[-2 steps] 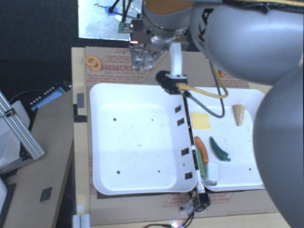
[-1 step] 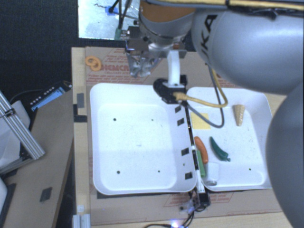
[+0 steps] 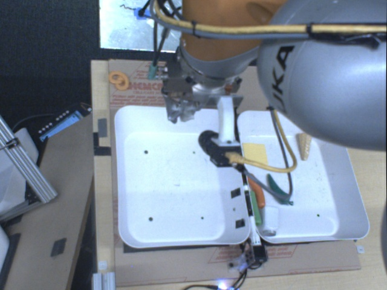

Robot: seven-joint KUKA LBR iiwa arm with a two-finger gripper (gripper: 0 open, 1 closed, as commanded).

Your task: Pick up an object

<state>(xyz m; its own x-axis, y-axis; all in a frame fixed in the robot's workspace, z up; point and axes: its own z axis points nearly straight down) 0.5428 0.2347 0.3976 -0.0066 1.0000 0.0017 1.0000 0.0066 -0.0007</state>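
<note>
Gripper (image 3: 179, 109): hangs above left bin's (image 3: 175, 222) far edge; finger state impossible to tell.
Objects: yellow block (image 3: 254, 154), cone (image 3: 303, 145), orange marker (image 3: 256, 193) in right bin (image 3: 326, 222).
Open room: left bin's floor.

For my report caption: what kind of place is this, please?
Probably a robotics lab test bench: a grey arm over two white bins on cardboard, with loose cables and aluminium framing beside.

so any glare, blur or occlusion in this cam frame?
Camera view: arm looms soft and out of focus, hiding the right bin's top edge; bright glare on the shiny panel at the back; left bin evenly lit, nearly blown white; gripper slightly blurred.
</note>
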